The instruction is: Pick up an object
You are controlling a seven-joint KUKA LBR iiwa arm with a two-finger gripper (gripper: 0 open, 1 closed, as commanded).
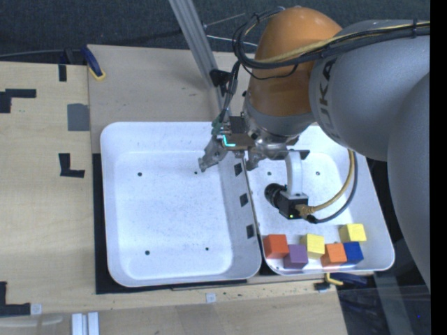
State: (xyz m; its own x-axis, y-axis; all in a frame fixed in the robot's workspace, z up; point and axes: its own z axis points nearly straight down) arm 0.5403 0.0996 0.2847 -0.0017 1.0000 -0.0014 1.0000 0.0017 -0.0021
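Your claw (225, 158) above the divider between the two bins (119, 152), fingers spread, nothing between them, coloured blocks (314, 248) well off to its lower right.

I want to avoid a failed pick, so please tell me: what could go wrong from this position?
1. The gripper hangs over the divider between the left bin and the right bin; lowering here might strike the rims.
2. The blocks lie clustered in the right bin's near corner, far from the gripper.
3. They touch each other, so a grasp may slip or push neighbours.
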